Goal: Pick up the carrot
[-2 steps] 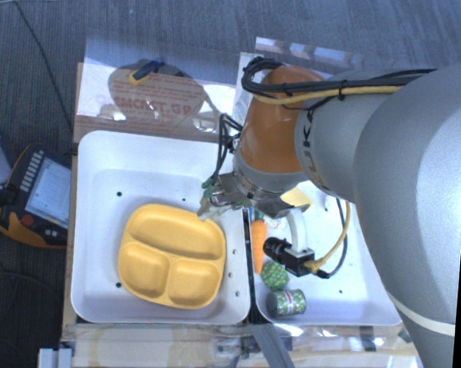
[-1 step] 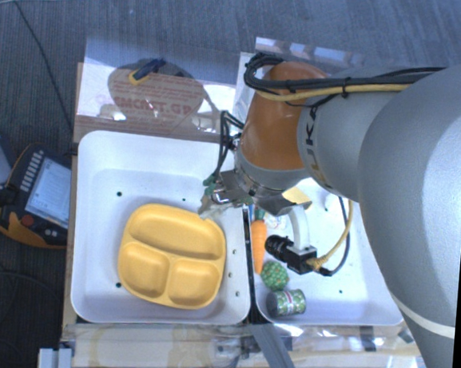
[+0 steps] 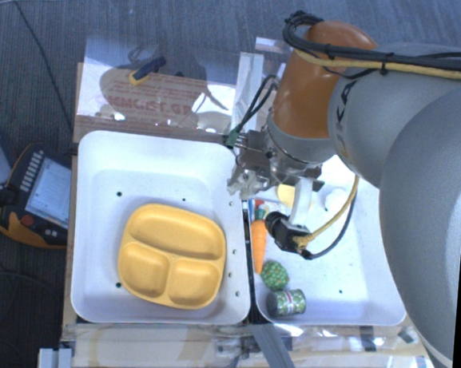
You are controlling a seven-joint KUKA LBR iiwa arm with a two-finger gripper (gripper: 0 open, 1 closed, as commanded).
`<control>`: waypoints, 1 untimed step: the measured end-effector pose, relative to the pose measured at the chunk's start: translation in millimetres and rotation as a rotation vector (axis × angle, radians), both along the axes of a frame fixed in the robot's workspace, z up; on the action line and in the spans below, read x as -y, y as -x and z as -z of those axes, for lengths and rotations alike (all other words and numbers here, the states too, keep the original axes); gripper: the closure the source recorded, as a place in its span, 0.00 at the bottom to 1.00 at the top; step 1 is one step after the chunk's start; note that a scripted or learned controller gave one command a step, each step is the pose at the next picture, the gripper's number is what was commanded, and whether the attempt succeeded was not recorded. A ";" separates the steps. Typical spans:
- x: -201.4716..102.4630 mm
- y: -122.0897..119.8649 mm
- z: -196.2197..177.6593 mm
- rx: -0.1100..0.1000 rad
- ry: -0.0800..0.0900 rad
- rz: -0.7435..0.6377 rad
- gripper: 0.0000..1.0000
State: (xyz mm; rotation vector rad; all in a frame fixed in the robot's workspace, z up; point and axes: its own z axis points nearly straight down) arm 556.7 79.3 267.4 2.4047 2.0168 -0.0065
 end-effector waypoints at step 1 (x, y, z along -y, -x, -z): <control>-45.3 34.9 124.8 -0.005 -0.001 0.422 1.00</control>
